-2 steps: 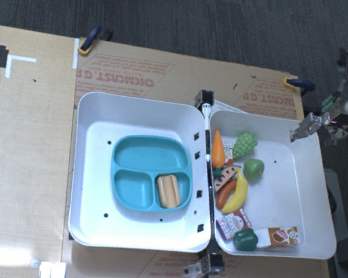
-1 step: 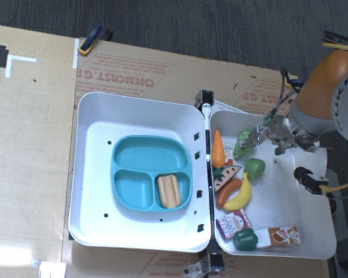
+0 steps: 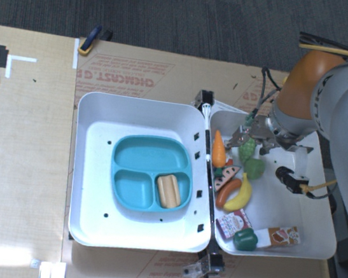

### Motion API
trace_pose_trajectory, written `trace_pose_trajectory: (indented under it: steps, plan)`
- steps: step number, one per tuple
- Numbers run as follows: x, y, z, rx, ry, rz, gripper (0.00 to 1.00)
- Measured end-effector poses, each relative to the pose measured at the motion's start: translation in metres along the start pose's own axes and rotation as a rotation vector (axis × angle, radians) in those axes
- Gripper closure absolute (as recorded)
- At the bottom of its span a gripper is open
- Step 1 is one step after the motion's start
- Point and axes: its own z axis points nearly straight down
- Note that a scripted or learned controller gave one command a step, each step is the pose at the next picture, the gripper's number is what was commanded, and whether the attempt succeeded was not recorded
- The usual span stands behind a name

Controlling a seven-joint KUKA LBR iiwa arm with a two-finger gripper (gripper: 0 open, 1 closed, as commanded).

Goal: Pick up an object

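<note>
Green leafy toy vegetable (image 3: 251, 157) lies in the right bin (image 3: 317, 219), toward its far left corner, directly beneath the gripper (image 3: 249, 138). It looks like the target, judging by position alone. Gripper sits low over the vegetable's upper end; metal parts overlap the green. Cannot tell whether the pincer is apart, together or clamped on anything: too small and cluttered at this angle.

Neighbours in the same bin: toy carrot (image 3: 219, 150) just left of the vegetable, against the bin wall; below it a slice of toy pizza (image 3: 227, 173), then a red sausage (image 3: 228, 190) touching a banana (image 3: 241, 195). Near the front edge: a red-and-white packet (image 3: 230, 225), a green pepper (image 3: 245, 239), an orange-and-white carton (image 3: 282, 236).

Left bin (image 3: 85, 174) holds a teal divided tray (image 3: 149, 173) with a bread roll (image 3: 168, 190) in its lower right compartment.

Progress, as a judgement: the approach appears done, with the gripper at the vegetable. The vegetable rests on the bin floor, so no lift is evident. Remaining: confirm grasp, raise clear of the bin. Crowding by the carrot may spoil the grip.
</note>
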Motion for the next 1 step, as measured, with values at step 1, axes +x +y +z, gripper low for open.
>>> trace_pose_trajectory:
  steps: [1]
  plan:
    - [0.0004, 0.0002, -0.0093, 0.0, 0.001, 0.0, 1.0]
